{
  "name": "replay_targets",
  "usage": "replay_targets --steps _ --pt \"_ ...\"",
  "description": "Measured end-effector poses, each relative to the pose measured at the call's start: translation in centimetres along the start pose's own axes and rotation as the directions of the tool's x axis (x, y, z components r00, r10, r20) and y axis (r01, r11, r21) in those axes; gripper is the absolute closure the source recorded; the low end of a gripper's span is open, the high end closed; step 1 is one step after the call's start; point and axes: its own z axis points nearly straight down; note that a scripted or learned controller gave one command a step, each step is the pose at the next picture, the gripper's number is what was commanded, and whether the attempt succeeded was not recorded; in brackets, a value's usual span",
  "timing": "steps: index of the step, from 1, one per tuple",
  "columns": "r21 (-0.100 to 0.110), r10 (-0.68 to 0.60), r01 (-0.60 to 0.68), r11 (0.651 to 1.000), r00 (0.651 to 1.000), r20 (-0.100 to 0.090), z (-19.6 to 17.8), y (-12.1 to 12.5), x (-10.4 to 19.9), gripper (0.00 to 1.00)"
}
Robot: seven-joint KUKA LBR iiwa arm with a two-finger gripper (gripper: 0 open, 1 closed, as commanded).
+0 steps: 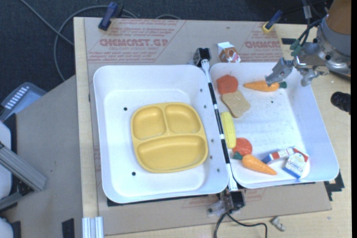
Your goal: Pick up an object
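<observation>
We see the pincer (290, 71) at the far right corner of the right bin (312, 120), its two grey fingers spread apart, one finger (277, 72) tipped down to the stalk end of a carrot (261, 86) and the other (306, 76) off to the right of it. The carrot lies flat on the bin floor just below and left of the pincer; we think the near finger touches it, but the view is too coarse to be sure, and nothing sits between the fingers. Further left of the pincer lie a red tomato slice (227, 84) and, touching it below, a slice of bread (236, 103). Well below the pincer, along the bin's left wall, rests a corn cob (227, 127), then a red tomato (242, 146) and a second carrot (259, 164). Near the bin's front right corner are a small carton (295, 165) and a red, white and blue packet (277, 155). Behind the pincer to the left, outside the bins, stands a small box (228, 53). Far to the left, the left bin (111, 120) holds a yellow divided plate (168, 136).
</observation>
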Motion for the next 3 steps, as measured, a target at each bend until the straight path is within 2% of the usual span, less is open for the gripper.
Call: replay_targets --steps 1,2,3 --pt "0.001 0.0 0.0 1.0 1.0 0.0 7.9 8.9 1.7 0.0" --pt "0.016 -0.001 0.001 1.0 1.0 0.001 19.7 7.7 2.7 0.0" --pt "-0.005 -0.001 0.001 1.0 1.0 0.0 9.4 9.0 7.7 0.0"
